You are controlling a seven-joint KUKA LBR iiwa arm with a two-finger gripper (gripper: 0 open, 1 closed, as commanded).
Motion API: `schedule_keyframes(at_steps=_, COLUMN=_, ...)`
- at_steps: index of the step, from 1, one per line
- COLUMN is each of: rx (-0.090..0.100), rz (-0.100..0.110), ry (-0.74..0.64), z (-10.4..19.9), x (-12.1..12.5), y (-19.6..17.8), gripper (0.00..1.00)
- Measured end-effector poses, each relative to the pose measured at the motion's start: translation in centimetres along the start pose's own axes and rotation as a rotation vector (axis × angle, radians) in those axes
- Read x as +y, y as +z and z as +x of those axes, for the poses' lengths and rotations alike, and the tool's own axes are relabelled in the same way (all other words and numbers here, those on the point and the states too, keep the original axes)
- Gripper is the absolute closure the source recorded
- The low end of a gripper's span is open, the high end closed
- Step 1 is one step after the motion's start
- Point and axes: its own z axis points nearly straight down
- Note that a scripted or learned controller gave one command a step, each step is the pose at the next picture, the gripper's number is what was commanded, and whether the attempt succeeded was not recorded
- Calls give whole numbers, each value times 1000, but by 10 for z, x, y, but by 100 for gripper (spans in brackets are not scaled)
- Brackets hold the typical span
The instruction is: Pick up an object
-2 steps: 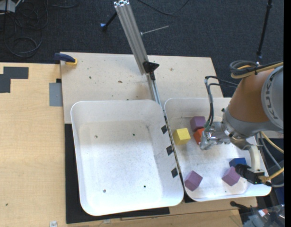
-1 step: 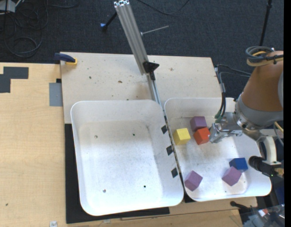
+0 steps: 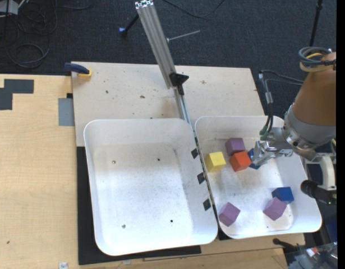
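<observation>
The right bin [image 3: 307,150] holds several blocks. A yellow cube [image 3: 215,160], an orange cube [image 3: 240,161] and a purple cube [image 3: 235,145] cluster near its upper left. A blue cube [image 3: 283,194] and two more purple cubes [image 3: 275,208] [image 3: 229,213] lie toward the front. My gripper [image 3: 262,153] is low in the bin, just right of the orange cube. A small blue piece [image 3: 253,163] peeks out between the gripper and that cube, mostly hidden.
The left bin [image 3: 138,189] sits beside the right one, with black clips [image 3: 199,177] along the shared wall. A slanted metal rail [image 3: 161,43] rises behind the bins. The arm's orange-banded wrist [image 3: 318,94] overhangs the right bin's far right corner.
</observation>
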Motion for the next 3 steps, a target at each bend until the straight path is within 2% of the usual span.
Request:
schedule_keyframes(at_steps=1, rx=2, rz=3, ry=-5, z=55, x=11, y=-5, gripper=100)
schedule_keyframes(at_steps=2, rx=2, rz=6, ry=-3, z=101, x=12, y=9, gripper=100)
schedule_keyframes(at_steps=3, rx=1, rz=4, ry=-5, z=155, x=11, y=2, gripper=100)
